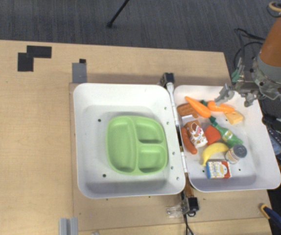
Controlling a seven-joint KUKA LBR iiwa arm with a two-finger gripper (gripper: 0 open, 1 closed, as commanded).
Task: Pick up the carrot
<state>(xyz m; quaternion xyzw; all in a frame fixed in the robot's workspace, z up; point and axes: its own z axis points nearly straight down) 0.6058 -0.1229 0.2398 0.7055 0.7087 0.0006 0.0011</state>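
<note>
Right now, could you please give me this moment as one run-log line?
task: pick up carrot | end effector: above right bin, right of carrot | carrot: lying among toys, not held | left bin: green tray

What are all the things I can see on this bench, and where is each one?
Bins: two, white, side by side on the bench.
Plate: one, green, divided, in the left bin.
Carrot: one, orange with a green top, at the far side of the right bin.
Banana: one, yellow, in the right bin, near side.
Carton: one, white and red, right bin, nearest the front.
Bottle: one, green, right bin, middle.
Cheese wedge: one, pale yellow, right of the carrot.
Bench: one, light wood.
Arm: one, grey and orange, entering from the right.
Gripper: one, grey, above the right bin's far side.
</note>
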